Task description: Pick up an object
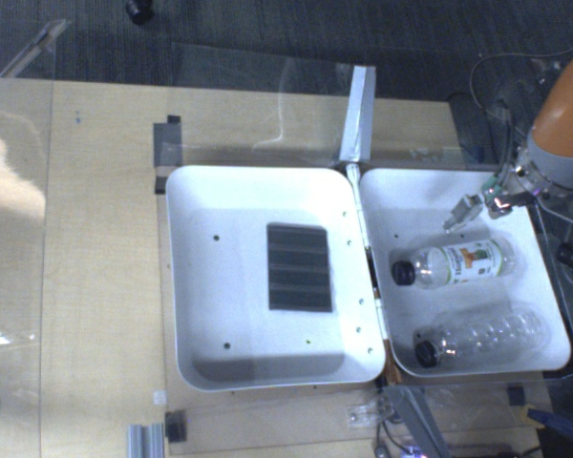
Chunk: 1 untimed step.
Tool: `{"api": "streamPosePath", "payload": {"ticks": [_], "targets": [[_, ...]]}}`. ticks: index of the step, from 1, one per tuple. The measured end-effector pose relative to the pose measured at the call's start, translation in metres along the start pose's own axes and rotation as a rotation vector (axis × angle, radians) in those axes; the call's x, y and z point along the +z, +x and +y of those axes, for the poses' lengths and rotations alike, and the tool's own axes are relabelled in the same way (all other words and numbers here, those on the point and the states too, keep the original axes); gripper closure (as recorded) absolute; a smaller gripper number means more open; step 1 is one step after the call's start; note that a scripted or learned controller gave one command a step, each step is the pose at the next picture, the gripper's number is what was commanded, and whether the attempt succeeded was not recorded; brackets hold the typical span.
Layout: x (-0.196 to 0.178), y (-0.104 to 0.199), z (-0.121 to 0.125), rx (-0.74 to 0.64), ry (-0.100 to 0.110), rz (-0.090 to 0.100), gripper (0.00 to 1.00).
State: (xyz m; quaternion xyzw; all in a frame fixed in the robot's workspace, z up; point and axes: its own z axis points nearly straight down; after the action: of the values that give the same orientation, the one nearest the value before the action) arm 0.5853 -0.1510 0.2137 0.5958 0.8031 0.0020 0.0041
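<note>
Right bin (401,198), labelled bottle (451,262) lengthwise, cap left

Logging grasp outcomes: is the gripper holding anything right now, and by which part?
Nothing held. The gripper hangs over the right bin, apart from the labelled bottle and the clear bottle, which both lie on the bin floor.

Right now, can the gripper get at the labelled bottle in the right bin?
Probably yes. The gripper sits above the right bin, just up from the labelled bottle, with bare bin floor between them. The clear bottle lies apart, nearer the front wall.
</note>
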Motion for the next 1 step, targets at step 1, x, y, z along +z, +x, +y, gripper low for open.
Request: {"api": "streamPosePath", "payload": {"ticks": [1], "targets": [[0.1246,-0.0445,-0.0424,0.024,-0.002,-0.002,0.0]]}}
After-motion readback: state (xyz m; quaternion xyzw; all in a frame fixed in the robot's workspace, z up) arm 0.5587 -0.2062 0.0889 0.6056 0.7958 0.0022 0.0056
